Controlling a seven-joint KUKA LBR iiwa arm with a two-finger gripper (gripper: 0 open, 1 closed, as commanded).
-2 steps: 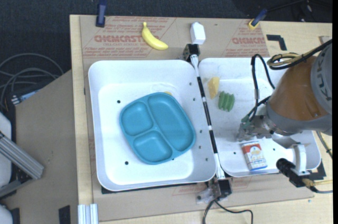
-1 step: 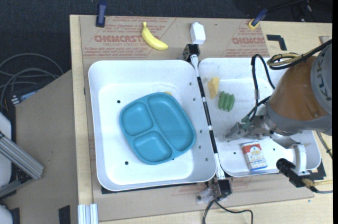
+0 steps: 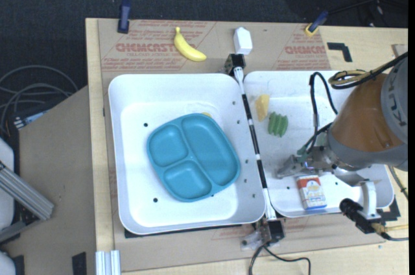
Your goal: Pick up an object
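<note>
Grey jaws point(image 3: 293, 167), opening unclear, hover in right bin point(image 3: 292, 87) beside small carton point(image 3: 312, 193).

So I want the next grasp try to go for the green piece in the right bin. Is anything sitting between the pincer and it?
Nothing visible does. The pincer hangs low over the right bin; the green piece lies beyond it across bare bin floor. The yellow piece lies further off, the small carton nearer the camera.
</note>
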